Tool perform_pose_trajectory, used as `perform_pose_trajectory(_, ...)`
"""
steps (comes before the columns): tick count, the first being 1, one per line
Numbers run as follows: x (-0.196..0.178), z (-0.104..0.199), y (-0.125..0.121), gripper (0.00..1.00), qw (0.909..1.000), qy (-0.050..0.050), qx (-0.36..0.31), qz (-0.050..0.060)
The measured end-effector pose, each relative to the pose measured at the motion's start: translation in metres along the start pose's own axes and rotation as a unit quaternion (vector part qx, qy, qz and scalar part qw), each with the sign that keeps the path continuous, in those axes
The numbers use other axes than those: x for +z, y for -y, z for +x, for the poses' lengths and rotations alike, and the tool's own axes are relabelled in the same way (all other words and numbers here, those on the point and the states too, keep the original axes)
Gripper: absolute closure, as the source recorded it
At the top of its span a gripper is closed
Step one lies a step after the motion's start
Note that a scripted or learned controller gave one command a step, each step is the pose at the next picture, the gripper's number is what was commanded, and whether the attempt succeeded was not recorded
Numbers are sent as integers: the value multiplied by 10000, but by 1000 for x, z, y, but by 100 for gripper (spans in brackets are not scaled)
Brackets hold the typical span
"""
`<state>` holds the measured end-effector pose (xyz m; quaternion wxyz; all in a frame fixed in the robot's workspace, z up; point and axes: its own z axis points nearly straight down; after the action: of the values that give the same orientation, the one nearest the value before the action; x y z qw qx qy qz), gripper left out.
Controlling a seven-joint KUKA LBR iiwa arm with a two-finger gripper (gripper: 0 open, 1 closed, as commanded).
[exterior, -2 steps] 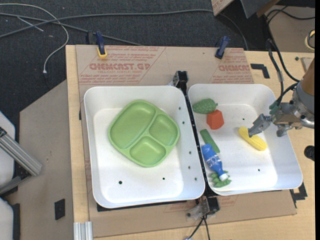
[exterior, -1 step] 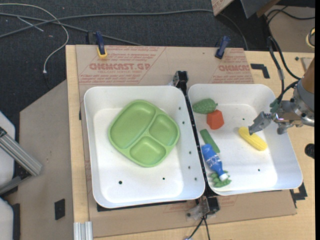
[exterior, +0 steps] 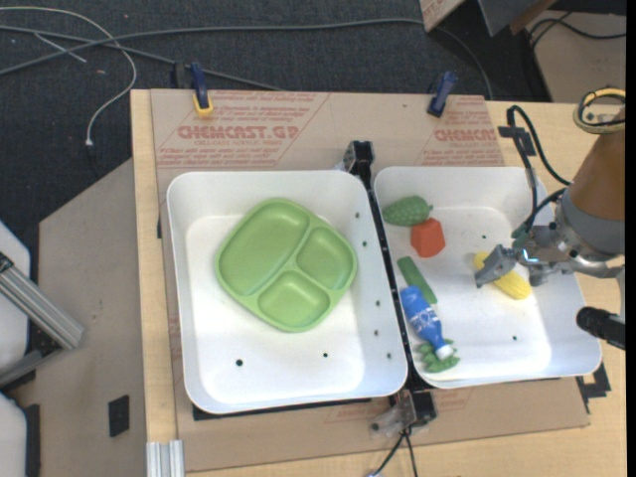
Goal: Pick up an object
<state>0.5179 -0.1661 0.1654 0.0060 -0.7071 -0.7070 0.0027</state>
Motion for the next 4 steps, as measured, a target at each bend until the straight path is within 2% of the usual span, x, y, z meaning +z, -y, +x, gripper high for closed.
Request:
perform_pose_trajectory(2,84,0,2,0,10000,3,1,-25)
perform_pose_trajectory(3,74,0,1,100,10000,-3,1,-29)
perform_pose_trajectory(4,32,7,-3,100,10000,22,-9,-60)
